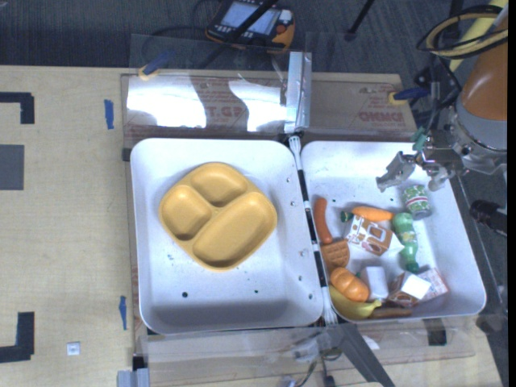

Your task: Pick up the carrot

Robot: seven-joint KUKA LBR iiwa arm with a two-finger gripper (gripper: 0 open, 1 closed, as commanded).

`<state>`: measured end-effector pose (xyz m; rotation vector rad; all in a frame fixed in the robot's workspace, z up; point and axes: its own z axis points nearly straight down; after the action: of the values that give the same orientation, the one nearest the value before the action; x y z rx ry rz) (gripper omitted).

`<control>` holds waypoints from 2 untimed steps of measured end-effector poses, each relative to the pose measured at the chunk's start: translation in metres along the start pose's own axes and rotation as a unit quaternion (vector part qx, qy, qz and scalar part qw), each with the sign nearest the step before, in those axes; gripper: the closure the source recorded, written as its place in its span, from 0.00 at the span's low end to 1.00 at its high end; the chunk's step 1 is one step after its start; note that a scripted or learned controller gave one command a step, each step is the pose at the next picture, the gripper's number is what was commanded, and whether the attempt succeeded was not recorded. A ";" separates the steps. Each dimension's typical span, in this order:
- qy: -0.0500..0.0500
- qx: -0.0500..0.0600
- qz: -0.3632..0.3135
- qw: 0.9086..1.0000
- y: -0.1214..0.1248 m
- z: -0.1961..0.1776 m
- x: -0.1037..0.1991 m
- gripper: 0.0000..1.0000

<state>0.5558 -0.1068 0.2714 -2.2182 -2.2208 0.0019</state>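
The carrot [372, 213], a short orange piece with a green end toward the left, lies in the middle of the right bin [347, 164] among other toy foods. It rests against the top of a small printed carton [369, 235]. My gripper [416, 176] hangs over the upper right part of that bin, up and to the right of the carrot and apart from it. Its two grey fingers [393, 174] are spread wide, open, with nothing between them. A green can [417, 201] stands just below the gripper.
A red sausage [322, 218] lies along the right bin's left wall, above a waffle piece [335, 254], an orange fruit [345, 281] and a banana [355, 306]. Green vegetables [407, 240] and small boxes [415, 286] crowd the lower right. A yellow divided plate [218, 214] sits in the left bin [153, 240].
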 end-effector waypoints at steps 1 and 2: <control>-0.001 -0.003 -0.079 0.997 -0.009 0.141 0.015 0.00; -0.001 -0.011 0.020 1.000 0.031 0.178 -0.013 0.00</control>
<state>0.5864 -0.1200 0.0931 -2.2735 -2.1881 -0.0209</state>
